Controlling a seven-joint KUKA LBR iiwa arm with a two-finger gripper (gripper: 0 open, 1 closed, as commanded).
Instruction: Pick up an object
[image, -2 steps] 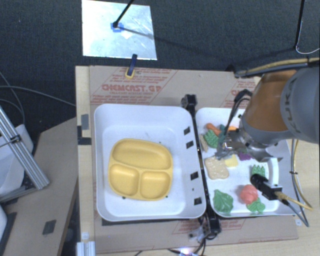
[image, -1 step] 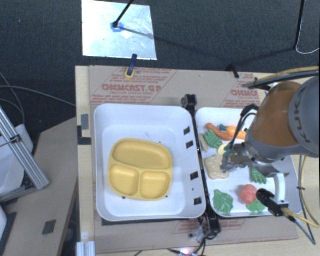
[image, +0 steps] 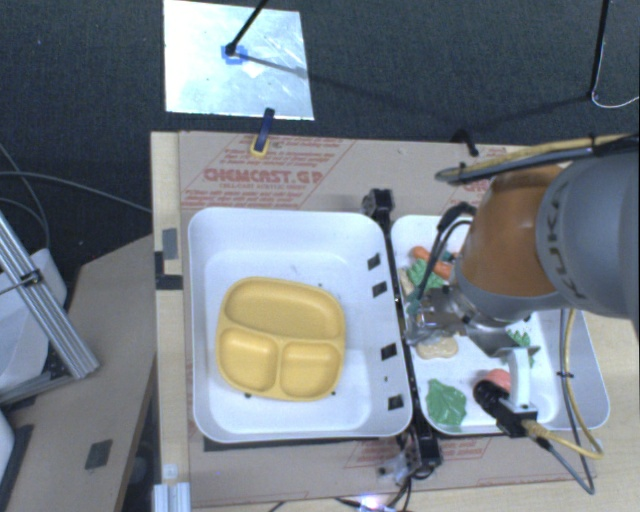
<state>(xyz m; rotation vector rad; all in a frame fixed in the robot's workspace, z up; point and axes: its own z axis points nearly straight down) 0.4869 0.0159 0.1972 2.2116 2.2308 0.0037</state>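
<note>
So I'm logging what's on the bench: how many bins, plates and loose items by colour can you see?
White bins: 2
Yellow plate: 1
Green item: 1
Tan item: 1
Orange item: 1
Red item: 1
Total: 7; the arm may hide more.

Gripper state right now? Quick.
Gripper: down in the right bin by the beige piece; open or shut cannot be told.

divided tray (image: 283, 337) in left bin (image: 205, 420)
</note>
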